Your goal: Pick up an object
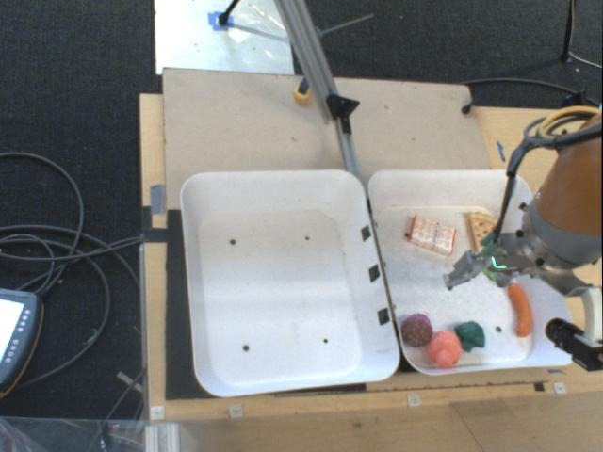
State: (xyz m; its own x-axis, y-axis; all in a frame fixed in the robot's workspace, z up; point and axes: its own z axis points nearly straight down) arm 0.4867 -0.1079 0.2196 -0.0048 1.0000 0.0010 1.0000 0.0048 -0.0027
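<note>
The right bin (396,191) holds several small objects. A pink wafer block (431,234) lies near its back, with a tan cracker (480,224) to its right. An orange sausage-shaped piece (519,310) lies at the right side. Along the front wall sit a dark purple ball (416,329), a pink ball (445,348) and a green lump (469,334). My gripper (463,274) hangs over the middle of this bin, below the wafer block and left of the orange piece. Nothing shows in its grasp. The arm partly covers the cracker.
The left bin (193,252) stands beside the right one, their walls meeting in the middle. A grey pole (311,50) slants down from the top to the bins' back edge. Cables lie on the dark floor at the left.
</note>
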